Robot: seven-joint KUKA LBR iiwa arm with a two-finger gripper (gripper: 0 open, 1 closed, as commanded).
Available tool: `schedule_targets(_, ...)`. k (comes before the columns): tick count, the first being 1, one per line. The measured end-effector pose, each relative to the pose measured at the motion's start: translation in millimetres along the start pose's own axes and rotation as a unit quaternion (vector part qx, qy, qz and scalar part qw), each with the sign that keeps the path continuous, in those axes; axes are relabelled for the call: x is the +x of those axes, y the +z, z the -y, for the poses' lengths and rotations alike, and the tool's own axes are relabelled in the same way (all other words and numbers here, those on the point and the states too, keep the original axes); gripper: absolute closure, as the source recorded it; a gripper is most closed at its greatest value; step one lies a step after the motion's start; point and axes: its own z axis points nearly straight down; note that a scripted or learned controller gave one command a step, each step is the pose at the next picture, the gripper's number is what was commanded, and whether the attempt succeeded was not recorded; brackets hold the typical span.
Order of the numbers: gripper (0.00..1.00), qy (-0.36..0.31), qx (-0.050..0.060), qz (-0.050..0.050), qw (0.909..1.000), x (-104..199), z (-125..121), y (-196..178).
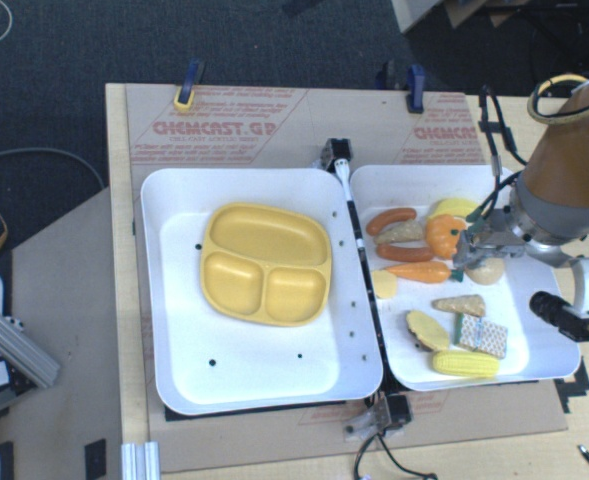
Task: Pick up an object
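Observation:
The right bin [544,353] holds play food: a sausage [390,220], a bread piece [402,234], a small orange pumpkin [442,234], a yellow lemon [456,208], a carrot [414,272], a cheese wedge [384,285], a corn cob [465,364], a potato slice [427,330], a cracker [460,305] and a patterned packet [482,338]. My gripper [471,252] reaches in from the right, low over the bin beside the pumpkin and just above the carrot's right end. The arm's body hides its fingertips.
The left bin [174,268] holds a yellow three-compartment plate [266,263]. Clamps [186,90] [414,86] hold the cardboard at the back. A black bracket [338,154] sits between the bins. The arm's wrist [564,183] overhangs the right bin's right side.

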Motion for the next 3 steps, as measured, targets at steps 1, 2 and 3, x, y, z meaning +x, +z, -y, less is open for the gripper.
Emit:
schedule_targets(1, 1.0, 0.0, 0.0, 0.0, 1.0, -0.2, -1.2, -52.4)
schedule_targets(2, 1.0, 0.0, 0.004, -0.001, 1.0, 28.6, 29.9, -60.9)
schedule_targets(3, 1.0, 0.0, 0.004, -0.002, 1.0, 48.6, 56.2, -59.1)
